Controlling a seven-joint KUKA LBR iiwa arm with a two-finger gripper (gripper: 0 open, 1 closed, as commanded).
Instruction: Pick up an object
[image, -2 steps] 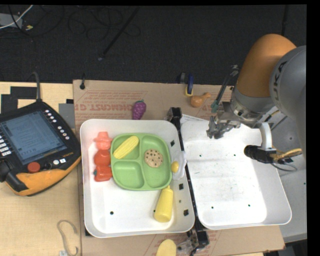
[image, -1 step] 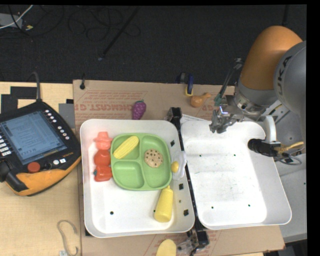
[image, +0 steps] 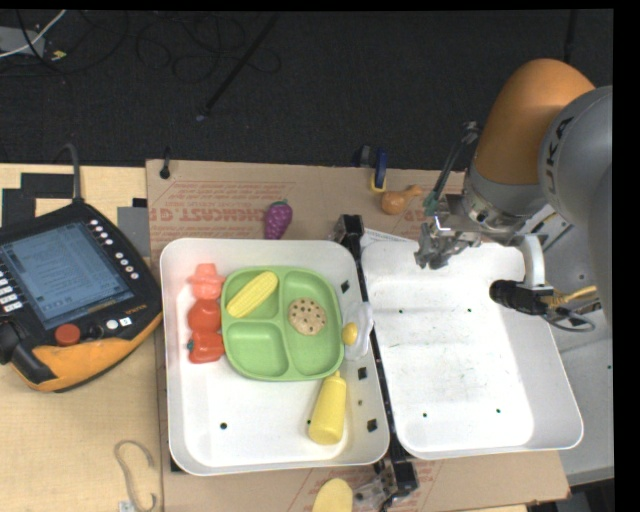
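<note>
My gripper (image: 436, 254) hangs over the far left corner of the right bin (image: 540, 420). The left bin (image: 200, 440) holds a green divided plate (image: 262, 352) with a yellow corn cob (image: 250, 293) and a brown cookie (image: 307, 316) in its compartments. A red and pink toy (image: 204, 313) lies left of the plate. A yellow bottle (image: 328, 408) rests below the plate's right corner. A small yellow piece (image: 350, 335) sits against the bin's right wall. All these objects are well left of the gripper.
A purple grape bunch (image: 278, 218) and an orange toy (image: 397, 200) lie on the cardboard behind the bins. A yellow object (image: 333, 494) sits at the front edge. A teach pendant (image: 70, 290) rests on the bench at left.
</note>
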